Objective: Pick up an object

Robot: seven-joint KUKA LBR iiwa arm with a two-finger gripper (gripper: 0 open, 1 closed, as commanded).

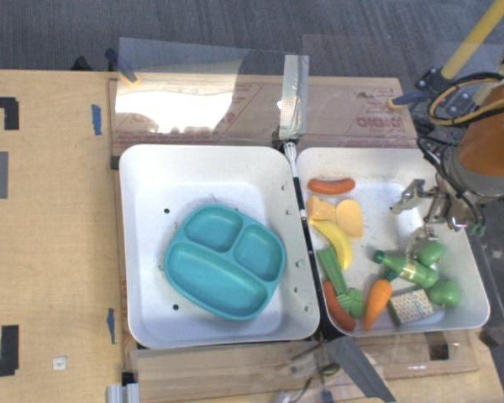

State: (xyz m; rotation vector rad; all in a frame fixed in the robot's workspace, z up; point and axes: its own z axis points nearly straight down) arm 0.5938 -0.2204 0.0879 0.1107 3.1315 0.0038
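Toy food is lying heaped in the right bin [479,305], at the lower right of the frame: a sausage [331,186] at the top, a banana [337,243] below it, a carrot [376,302] near the bottom edge, and a green bottle [410,267] toward the right. Nothing is being lifted yet; every piece is resting on the bin floor or on its neighbours. The gripper [433,212] is hanging over the right part of that bin, just above the green bottle, with its metal fingers [411,195] spread wide and nothing between them. The grasp, judging by this, is not yet made: the arm is positioned over the pile but closing and raising are both left to do. The left bin [143,175], at the centre of the frame, is holding a teal divided plate [225,261], well apart from the gripper.
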